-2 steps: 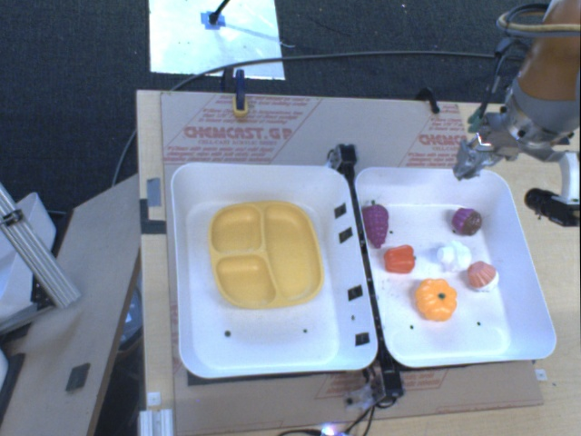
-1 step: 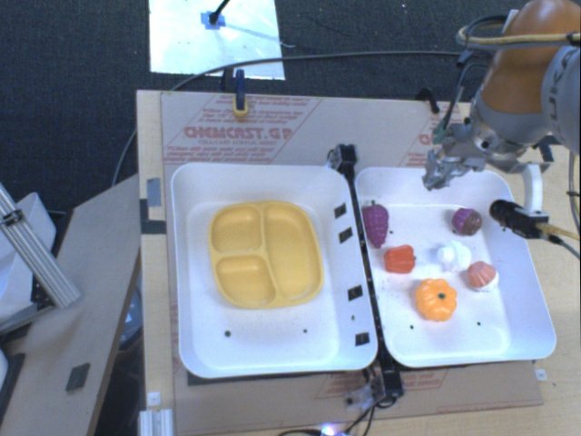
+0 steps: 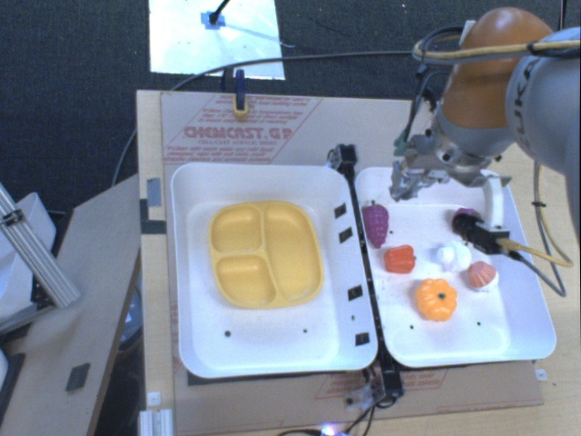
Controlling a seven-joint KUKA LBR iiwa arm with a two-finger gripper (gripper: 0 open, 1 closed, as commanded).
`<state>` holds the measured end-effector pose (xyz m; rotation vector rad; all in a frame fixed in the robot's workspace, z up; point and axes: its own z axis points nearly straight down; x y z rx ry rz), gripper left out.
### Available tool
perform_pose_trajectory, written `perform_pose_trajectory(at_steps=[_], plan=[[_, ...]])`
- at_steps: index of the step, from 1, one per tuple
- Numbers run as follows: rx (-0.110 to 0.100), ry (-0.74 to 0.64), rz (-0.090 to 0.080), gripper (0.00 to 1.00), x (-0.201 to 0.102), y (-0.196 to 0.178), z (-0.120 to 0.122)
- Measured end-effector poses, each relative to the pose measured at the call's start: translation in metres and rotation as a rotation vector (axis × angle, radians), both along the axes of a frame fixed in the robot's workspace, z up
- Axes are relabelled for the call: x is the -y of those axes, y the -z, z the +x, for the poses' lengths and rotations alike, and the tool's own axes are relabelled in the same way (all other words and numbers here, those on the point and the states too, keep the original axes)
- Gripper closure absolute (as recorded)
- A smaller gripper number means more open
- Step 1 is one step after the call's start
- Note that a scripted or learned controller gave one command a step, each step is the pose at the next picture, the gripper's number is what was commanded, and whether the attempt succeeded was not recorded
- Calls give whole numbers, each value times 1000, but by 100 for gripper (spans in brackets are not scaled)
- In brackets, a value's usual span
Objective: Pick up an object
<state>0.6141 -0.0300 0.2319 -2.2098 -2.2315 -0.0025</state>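
Observation:
My gripper (image 3: 405,185) hangs over the far left part of the right bin (image 3: 522,339), above and a little right of a purple bunch of grapes (image 3: 375,223). Nothing shows in its grasp. A red pepper (image 3: 399,259) lies just below the grapes. An orange pumpkin (image 3: 436,299) sits nearer the front. A small white thing (image 3: 447,255) and a pink shell-like piece (image 3: 482,275) lie to the right. A dark purple thing (image 3: 467,216) is partly hidden under the wrist.
The left bin (image 3: 195,334) holds a yellow divided plate (image 3: 265,252). A black hinge strip (image 3: 356,243) runs between the two bins. The grey arm with its orange band (image 3: 490,62) reaches in from the upper right.

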Motion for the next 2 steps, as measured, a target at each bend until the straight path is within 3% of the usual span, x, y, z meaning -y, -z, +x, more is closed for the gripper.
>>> perform_pose_trajectory(at_steps=[2], plan=[[-1, 0, 0, 100, -105, 6, -39]])
